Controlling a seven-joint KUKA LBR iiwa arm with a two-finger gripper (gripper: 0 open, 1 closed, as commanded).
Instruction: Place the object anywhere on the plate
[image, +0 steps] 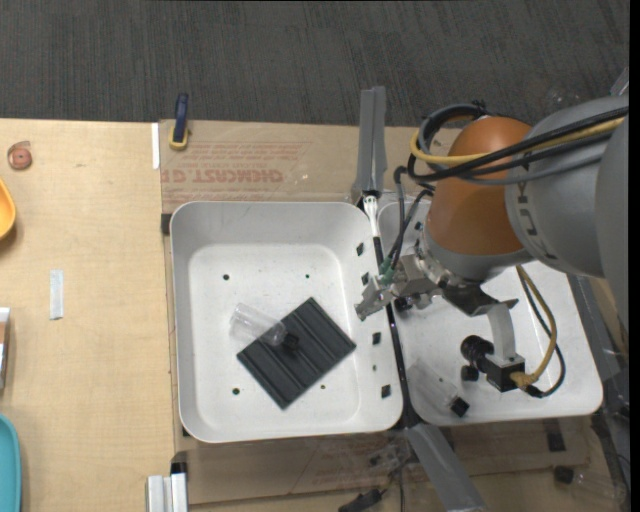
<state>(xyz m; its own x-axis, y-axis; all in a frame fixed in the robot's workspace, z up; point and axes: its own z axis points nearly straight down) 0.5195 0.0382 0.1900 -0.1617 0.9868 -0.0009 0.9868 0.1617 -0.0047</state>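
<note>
A black ribbed plate (305, 355) lies at a slant on the floor of the left bin (200, 300). A small dark knob-like object (291, 340) sits on the plate near its middle. A clear plastic piece (246, 320) lies against the plate's upper left corner. My gripper (380, 297) hangs low over the wall between the two bins, to the right of the plate and apart from it. The arm's orange band and grey wrist hide most of it from above.
The right bin (560, 395) holds a small black bit (459, 406) near its front edge. Cables and a black fitting (497, 367) hang from the wrist over that bin. Cardboard lies behind the bins, with a blue clamp (181, 115) on it.
</note>
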